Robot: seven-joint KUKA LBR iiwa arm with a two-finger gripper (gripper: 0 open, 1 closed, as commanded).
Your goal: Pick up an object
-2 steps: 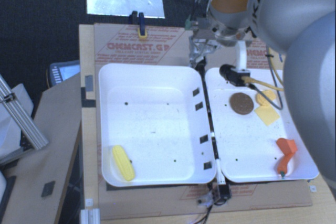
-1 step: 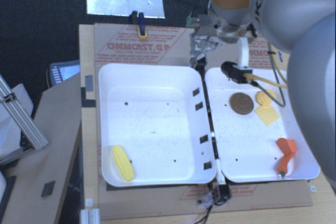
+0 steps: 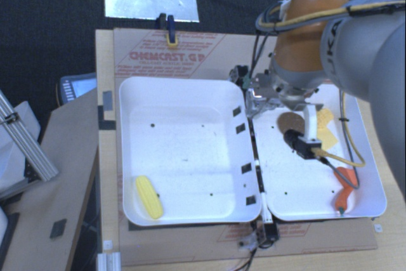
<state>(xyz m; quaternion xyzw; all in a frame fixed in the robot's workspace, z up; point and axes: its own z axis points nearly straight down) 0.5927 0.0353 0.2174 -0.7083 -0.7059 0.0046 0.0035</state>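
Scanning, I find a yellow toy corn cob (image 3: 148, 197) in the left shallow white bin (image 3: 184, 143), an orange carrot (image 3: 343, 191) in the right white bin (image 3: 297, 182); I can't tell the jaws' state.

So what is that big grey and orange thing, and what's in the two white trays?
That is a robot arm, grey with an orange band, reaching in from the right. One camera above the bench looks down at a slant. The arm's gripper hangs at the inner edge of the right shallow white bin. That bin holds a brown round disc, a pale yellow flat piece and an orange carrot-shaped thing. The left shallow white bin holds a yellow corn-cob-shaped toy. I cannot tell whether the gripper holds anything.
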